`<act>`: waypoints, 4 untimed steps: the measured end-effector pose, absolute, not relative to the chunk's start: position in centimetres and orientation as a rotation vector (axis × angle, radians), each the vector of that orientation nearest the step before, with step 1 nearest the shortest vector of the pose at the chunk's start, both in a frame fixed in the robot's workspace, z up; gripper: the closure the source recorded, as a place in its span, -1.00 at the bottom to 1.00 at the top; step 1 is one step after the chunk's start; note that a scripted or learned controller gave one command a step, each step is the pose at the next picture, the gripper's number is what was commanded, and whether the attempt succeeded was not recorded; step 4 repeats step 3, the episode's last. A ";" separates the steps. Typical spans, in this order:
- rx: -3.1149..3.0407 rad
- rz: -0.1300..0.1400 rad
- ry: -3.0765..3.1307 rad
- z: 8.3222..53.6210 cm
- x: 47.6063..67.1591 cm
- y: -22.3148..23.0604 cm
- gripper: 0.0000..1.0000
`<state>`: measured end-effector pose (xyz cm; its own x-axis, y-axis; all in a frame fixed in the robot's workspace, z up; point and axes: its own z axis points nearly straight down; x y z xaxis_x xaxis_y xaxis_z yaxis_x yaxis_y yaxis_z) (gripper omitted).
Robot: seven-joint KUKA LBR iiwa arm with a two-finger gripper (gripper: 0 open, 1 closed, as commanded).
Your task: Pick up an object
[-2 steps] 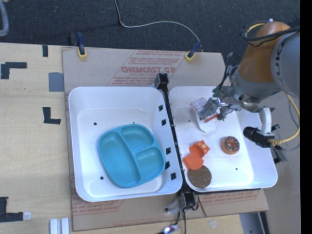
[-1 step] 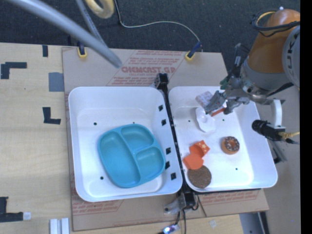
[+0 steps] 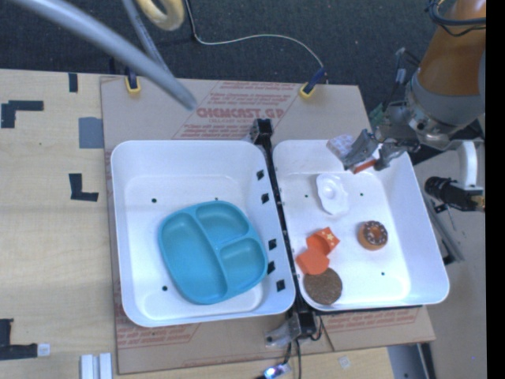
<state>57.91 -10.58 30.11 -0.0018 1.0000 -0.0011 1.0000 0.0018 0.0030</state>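
My gripper point(image 3: 361, 155) hangs over the far edge of the right bin point(image 3: 410, 212), near its back wall. A small pale crumpled piece point(image 3: 341, 144) and a red bit point(image 3: 364, 166) show right at the gripper's tip; whether either is held is unclear. In the right bin below it lie a white lumpy object point(image 3: 331, 193), a brown sprinkled doughnut point(image 3: 372, 234), an orange block point(image 3: 324, 239), an orange-red disc point(image 3: 313, 262) and a dark brown round cookie point(image 3: 323, 287). The white object lies closest to the gripper, just toward the front left of it.
The left bin point(image 3: 134, 180) holds a blue divided plate point(image 3: 213, 251). A black divider strip point(image 3: 271, 212) runs between the bins. A grey pole point(image 3: 95, 30) crosses the top left. Black hardware point(image 3: 450, 192) sits just outside the right bin's right wall.
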 end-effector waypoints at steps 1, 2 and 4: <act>2.218 -0.004 2.230 27.7 57.7 -5.7 1.00; 2.217 -0.004 2.233 25.7 57.5 0.3 1.00; 2.216 -0.002 2.231 25.7 57.3 5.6 1.00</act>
